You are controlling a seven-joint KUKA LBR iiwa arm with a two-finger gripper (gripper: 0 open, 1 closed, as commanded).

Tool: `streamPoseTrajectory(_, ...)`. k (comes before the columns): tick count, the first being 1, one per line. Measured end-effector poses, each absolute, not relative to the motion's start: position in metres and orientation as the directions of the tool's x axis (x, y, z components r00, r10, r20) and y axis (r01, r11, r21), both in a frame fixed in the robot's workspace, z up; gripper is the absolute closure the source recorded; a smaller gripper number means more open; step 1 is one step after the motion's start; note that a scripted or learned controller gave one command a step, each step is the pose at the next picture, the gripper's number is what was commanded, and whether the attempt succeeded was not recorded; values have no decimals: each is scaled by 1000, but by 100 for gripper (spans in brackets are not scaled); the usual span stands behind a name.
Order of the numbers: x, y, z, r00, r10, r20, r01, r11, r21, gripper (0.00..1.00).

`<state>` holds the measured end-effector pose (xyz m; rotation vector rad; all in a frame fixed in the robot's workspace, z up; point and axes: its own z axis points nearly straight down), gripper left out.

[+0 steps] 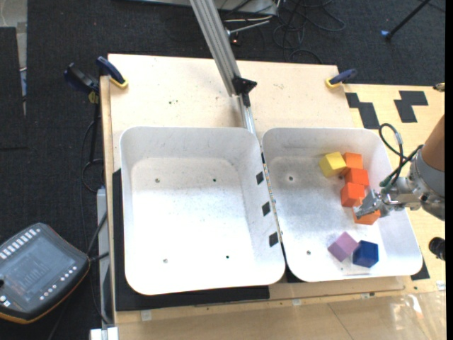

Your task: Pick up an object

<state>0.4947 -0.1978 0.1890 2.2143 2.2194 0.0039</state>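
Observation:
The right bin point(304, 211) holds several small blocks. A yellow block point(332, 163) lies near its back, with orange blocks point(354, 184) clustered just right of it and toward the front. A purple block point(343, 246) and a blue block point(366, 253) sit side by side near the front wall. My gripper point(370, 207) reaches in from the right, low over the near end of the orange cluster. One orange block point(367, 219) shows directly beneath its tip and is partly covered by it.
The left bin point(191, 211) stands beside the right one, their rims meeting at the middle. A slanted metal pole point(216, 37) crosses the back of the bench. A teach pendant point(35, 271) lies at the lower left, off the bench.

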Motion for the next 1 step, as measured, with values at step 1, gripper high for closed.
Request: streamPoseTrajectory(1,497,-198,238,-4,1000,-3,1000,4,7,100)
